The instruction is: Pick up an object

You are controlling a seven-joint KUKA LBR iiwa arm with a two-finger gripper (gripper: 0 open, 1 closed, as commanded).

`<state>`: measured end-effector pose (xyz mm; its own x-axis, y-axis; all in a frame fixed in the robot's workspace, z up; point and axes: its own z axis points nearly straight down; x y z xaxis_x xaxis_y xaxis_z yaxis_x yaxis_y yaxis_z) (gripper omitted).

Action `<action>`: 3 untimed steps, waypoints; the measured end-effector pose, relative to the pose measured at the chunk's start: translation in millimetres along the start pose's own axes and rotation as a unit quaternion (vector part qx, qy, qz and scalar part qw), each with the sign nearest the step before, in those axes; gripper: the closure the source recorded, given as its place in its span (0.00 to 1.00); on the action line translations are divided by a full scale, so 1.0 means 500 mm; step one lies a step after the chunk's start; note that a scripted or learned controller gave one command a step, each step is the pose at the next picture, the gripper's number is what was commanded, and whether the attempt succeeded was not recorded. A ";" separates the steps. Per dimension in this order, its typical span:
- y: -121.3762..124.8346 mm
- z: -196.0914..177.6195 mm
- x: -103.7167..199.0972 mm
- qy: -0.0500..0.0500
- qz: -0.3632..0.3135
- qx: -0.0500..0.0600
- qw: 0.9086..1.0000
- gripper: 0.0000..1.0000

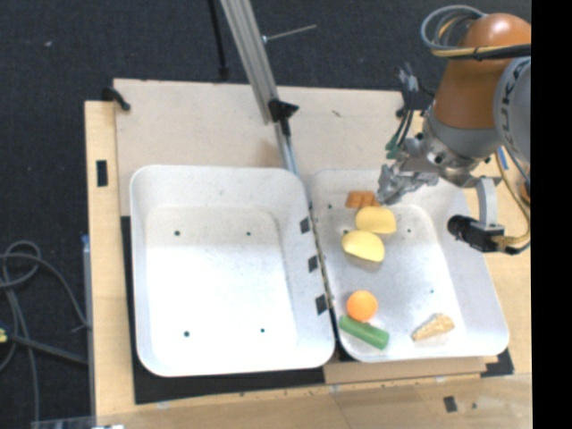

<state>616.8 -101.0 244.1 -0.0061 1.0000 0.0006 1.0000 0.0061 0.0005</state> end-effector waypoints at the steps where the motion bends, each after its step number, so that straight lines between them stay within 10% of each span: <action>1: -0.007 -0.021 0.109 0.001 -0.001 -0.001 1.000 1.00; 3: -0.024 0.008 0.318 0.000 0.000 0.000 1.000 1.00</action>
